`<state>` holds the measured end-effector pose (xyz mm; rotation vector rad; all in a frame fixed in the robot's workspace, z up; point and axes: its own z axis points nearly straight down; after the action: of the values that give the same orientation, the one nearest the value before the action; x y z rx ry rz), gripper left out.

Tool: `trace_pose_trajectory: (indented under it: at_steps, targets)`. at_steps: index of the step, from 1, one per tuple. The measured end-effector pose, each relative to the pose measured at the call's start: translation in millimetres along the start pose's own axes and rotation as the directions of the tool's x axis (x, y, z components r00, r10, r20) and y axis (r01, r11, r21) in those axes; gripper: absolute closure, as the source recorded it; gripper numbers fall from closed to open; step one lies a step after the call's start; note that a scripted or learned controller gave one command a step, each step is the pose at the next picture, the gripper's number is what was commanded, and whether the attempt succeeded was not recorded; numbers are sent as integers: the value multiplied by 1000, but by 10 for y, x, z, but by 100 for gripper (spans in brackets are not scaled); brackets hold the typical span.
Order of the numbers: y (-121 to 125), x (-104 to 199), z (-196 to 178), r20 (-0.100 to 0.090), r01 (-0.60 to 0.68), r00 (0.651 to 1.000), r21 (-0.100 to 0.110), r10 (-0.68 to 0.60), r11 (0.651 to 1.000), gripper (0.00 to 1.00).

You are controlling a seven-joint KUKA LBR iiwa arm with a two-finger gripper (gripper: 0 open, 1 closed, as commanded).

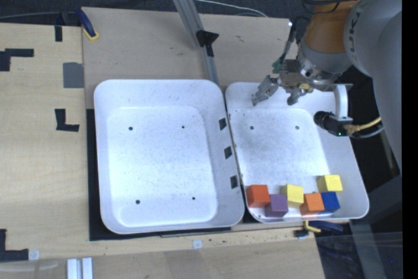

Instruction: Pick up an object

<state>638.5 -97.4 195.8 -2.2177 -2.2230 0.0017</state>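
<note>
Gripper (277, 93) poised over the far edge of the right bin (281, 140), fingers spread apart, nothing between them. Wrist and orange band above it, entering from the right side of the bin.

Candidate objects: a cluster of small blocks along the near wall of the right bin, at the opposite end of the bin from the gripper. Bare bin floor between tool and cluster. Orange block (258, 195) at the left end of the row, most nearly straight down the bin from the gripper; purple block (278, 204) touching or just beside it. Yellow block (294, 194) next, then a second orange block (313, 202) against a blue block (330, 202), with a second yellow block (332, 182) just behind those two.

Row's long axis running along the near wall, crosswise to the line from gripper to blocks. Individual blocks roughly cubic, no marked long axis; faces turned slightly askew to the bin walls.

Judgement: travel toward the near wall required before any descent; close packing likely to hinder finger entry, the left orange block offering the freest side.
</note>
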Motion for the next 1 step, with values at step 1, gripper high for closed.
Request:
trace_pose_trajectory:
  at_steps: [1]
  targets:
    - [1, 816, 45, -3, 6, 1000, 1, -6, 1000, 0]
